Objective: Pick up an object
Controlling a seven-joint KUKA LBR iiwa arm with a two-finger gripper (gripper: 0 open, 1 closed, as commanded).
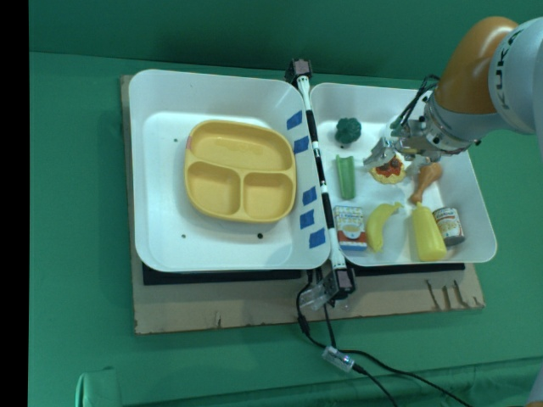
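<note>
The right bin (pixel 462 253) holds toy food: a broccoli floret (pixel 347 130), a green celery stick (pixel 345 176), a small pizza piece (pixel 389 171), a chicken drumstick (pixel 425 180), a banana (pixel 382 225), a yellow mustard bottle (pixel 427 232), a small can (pixel 448 225) and a little carton (pixel 349 227). My gripper (pixel 387 153) hangs low over the bin, right above the pizza piece and beside the drumstick. Nothing shows between its fingers.
The left bin (pixel 161 227) carries a yellow divided tray (pixel 240 170). A divider bar with blue tape marks (pixel 307 168) runs between the bins. Cables (pixel 339 359) trail off the front of the cardboard base.
</note>
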